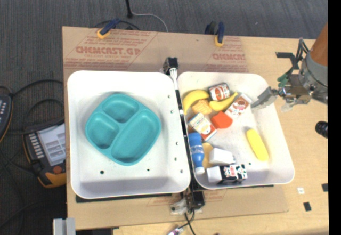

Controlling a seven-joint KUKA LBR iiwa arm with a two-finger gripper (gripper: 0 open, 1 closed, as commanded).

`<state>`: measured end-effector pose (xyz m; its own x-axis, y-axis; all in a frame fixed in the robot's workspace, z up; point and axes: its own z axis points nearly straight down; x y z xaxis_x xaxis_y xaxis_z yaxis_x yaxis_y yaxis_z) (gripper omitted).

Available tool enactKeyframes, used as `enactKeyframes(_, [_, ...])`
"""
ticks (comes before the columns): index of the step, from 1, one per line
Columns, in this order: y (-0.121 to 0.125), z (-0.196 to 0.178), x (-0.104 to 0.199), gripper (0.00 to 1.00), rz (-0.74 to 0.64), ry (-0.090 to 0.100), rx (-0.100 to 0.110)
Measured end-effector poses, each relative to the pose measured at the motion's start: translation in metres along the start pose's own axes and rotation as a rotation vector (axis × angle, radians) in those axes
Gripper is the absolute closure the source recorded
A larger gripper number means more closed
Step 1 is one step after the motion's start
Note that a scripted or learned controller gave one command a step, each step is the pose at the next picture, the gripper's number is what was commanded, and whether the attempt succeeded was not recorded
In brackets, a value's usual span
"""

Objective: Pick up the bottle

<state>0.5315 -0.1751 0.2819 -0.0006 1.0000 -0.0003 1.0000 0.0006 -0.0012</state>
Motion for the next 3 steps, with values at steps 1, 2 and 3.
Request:
enactKeyframes(1, [-0.027, 0.145, 0.078, 0.0, -0.022, 0.002, 0.004])
enactKeyframes(2, [-0.048, 0.098, 0.15, 0.0, -0.251, 0.0, 0.0])
enactKeyframes(3, [-0.048, 0.098, 0.164, 0.0, -0.182, 0.0, 0.0])
